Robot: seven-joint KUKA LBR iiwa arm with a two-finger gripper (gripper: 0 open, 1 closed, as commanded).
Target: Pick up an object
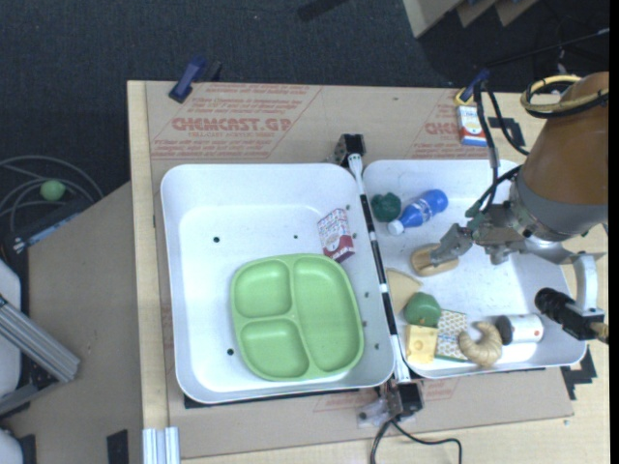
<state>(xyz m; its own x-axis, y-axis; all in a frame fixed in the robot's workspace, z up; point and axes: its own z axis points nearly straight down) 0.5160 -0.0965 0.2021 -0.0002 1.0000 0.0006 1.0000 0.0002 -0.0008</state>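
Observation:
My gripper (453,247) hangs low in the right bin (437,169), right at the upper right end of a tan oval piece (431,262); whether it touches the piece is unclear. A blue bottle (422,209) with a white cap lies just behind, beside a dark green lump (387,204). Toward the bin's front lie a green round fruit (422,307), a yellow block (420,344), a patterned square (451,331), a tan curled pastry (483,345) and a white tube (523,330).
The left bin (193,222) holds a green divided plate (293,315) and a small red and white packet (335,234) by the dividing wall. The arm's orange-brown body (573,162) covers the right bin's far right side.

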